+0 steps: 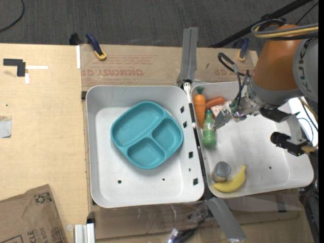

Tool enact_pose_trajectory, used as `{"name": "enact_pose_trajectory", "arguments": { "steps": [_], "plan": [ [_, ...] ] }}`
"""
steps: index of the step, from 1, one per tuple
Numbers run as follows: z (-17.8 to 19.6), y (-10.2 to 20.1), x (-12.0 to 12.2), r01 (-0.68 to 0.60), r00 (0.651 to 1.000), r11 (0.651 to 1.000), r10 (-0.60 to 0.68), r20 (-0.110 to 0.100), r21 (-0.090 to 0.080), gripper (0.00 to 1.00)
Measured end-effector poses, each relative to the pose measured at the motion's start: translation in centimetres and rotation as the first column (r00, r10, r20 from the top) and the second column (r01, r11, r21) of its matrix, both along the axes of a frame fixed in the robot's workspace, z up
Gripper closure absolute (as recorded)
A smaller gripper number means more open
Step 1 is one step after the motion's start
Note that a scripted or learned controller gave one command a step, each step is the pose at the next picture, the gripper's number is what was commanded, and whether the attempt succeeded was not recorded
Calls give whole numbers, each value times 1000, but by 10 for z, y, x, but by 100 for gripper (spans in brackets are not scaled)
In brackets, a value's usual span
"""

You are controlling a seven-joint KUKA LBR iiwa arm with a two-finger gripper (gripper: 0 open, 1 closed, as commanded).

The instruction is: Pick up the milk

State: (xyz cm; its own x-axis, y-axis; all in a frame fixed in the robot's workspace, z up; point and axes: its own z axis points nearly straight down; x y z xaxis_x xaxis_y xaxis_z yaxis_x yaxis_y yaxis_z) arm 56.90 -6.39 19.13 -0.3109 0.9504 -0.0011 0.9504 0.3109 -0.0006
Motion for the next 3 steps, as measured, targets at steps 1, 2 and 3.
{"name": "enact_pose_trajectory", "arguments": {
  "steps": [1, 2, 3],
  "plan": [
    [15, -55, 53, -63, 998, 998, 63, 1, -1, 0],
    [-74, -48, 22, -120, 993, 993, 120, 0, 0, 0],
    [-88, -51, 71, 2, 1000, 1000, -2, -5, -5, 0]
  ]
}}
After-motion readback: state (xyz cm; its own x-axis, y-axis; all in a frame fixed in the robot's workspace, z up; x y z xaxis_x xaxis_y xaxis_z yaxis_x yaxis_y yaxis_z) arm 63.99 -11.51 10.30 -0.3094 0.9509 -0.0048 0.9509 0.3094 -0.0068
